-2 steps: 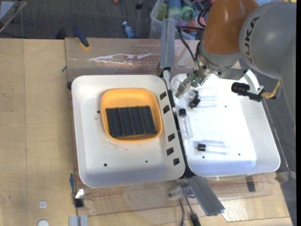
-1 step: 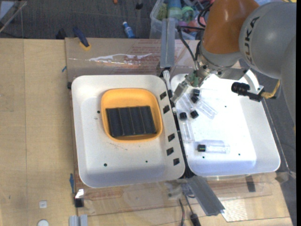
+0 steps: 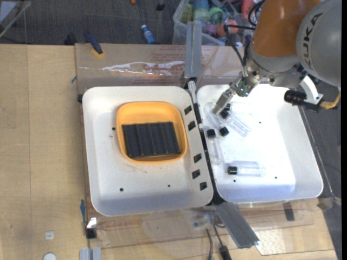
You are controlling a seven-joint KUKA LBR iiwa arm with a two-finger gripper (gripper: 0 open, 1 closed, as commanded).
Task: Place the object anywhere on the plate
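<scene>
Reaching into the right bin [image 3: 303, 145] | gripper [image 3: 221, 108] low over clear vials [image 3: 234, 124], grip impossible to tell | next: secure one, carry to orange plate [image 3: 150, 111]

Arm [image 3: 282, 26] (orange-banded) reaching in from right, wrist angled down-left.

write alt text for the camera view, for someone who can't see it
A grey and orange robot arm lowers its pincer over small clear vials in the right white bin. The left bin holds an orange plate carrying a dark ridged block.
</scene>
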